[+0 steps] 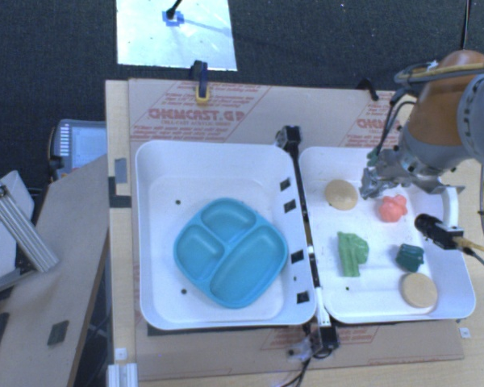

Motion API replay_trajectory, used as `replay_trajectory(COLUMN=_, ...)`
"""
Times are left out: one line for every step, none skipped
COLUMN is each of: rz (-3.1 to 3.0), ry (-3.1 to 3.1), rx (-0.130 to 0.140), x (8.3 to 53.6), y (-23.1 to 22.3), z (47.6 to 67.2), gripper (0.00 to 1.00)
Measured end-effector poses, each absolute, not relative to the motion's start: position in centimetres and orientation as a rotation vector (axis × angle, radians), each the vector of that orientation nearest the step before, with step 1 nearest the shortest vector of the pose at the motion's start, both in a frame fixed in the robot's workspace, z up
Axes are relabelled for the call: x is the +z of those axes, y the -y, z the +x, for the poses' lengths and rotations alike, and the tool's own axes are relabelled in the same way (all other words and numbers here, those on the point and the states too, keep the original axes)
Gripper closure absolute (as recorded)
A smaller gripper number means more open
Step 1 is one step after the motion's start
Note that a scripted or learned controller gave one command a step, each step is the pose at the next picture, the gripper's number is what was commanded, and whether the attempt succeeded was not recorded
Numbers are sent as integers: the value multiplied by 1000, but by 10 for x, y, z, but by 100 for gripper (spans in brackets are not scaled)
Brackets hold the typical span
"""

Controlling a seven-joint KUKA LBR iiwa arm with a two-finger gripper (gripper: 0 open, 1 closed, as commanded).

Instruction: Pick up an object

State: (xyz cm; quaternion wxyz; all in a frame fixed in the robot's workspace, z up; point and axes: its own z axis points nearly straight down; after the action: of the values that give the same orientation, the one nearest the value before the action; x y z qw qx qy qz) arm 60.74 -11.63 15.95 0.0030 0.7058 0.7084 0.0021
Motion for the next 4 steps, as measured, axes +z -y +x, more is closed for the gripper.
replay_trajectory(rz=2211, ry=-2221, rx=8, x=223, y=119, z=614, gripper=100)
replay_trajectory(rz=2212, ry=-2224, rx=6, x=274, y=113, z=617, gripper=100)
replay_trajectory(rz=2210, ry=-2229, rx=5, x=276, y=65, z=627, gripper=100)
replay_trajectory(rz=2212, ry=-2231, rx=3, x=261, y=18, z=626, gripper=100)
